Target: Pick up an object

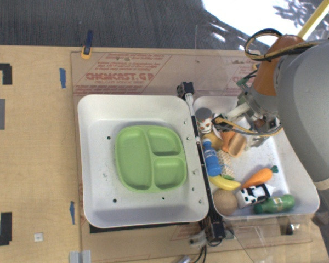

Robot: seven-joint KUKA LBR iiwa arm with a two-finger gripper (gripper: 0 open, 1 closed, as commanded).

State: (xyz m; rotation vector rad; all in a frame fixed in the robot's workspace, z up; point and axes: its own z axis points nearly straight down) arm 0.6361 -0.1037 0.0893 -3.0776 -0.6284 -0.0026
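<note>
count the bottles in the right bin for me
2. A blue bottle lies along the right bin's left wall, above the banana. A green bottle lies near its front right corner. The arm covers the bin's upper part, so more may be hidden.

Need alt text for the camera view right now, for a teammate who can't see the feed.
The grey arm reaches from the right over the right bin, above a pile of toy food: a carrot, banana, blue bottle and green bottle. The left bin holds a green divided plate.
</note>
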